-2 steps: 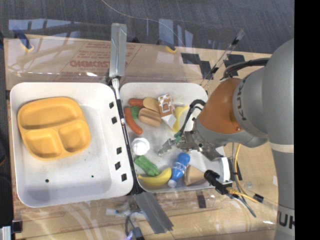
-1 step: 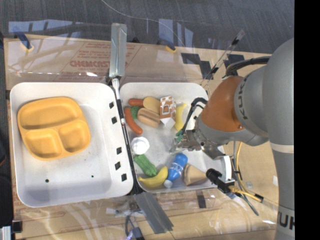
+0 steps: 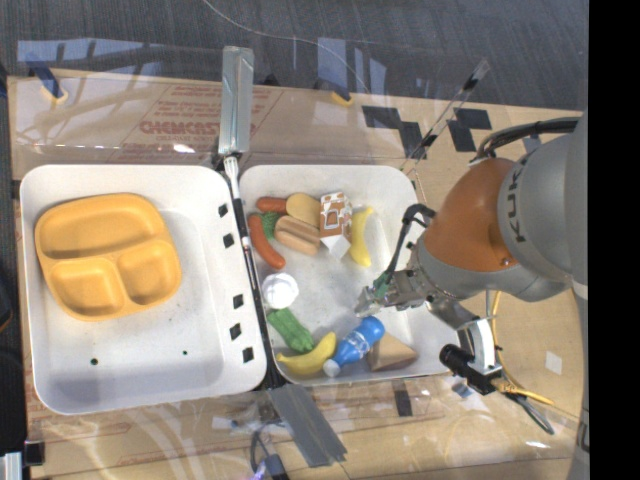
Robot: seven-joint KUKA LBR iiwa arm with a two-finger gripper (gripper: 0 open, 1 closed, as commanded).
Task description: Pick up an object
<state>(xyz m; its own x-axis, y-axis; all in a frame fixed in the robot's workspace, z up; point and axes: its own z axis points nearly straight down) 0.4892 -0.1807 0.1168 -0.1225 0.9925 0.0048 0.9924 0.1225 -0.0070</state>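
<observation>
1. Now, look at the right bin (image 3: 330,180); take it as your landmark. The arm (image 3: 490,233) reaches over its right rim from the right.
2. You see the tool (image 3: 385,293) low over the bin's right-centre floor. Its tip is blurred against the floor, so you cannot tell how it stands, and nothing shows plainly held in it.
3. Just below the tool you find a blue bottle (image 3: 358,342) with a white cap, lying near the bin's front rim, beside a tan wedge (image 3: 392,354) at the front right corner.
4. A banana (image 3: 312,356) lies at the front rim, touching the bottle's cap end; a green piece (image 3: 289,327) sits just above it.
5. A white lid (image 3: 279,291) rests at the bin's left-centre.
6. Toward the back rim you have a hot dog (image 3: 297,235), a red sausage (image 3: 265,240), a small carton (image 3: 334,214) and a yellow piece (image 3: 359,236).
7. Left of the right bin, the left bin (image 3: 130,368) holds a yellow tray (image 3: 105,254).
</observation>
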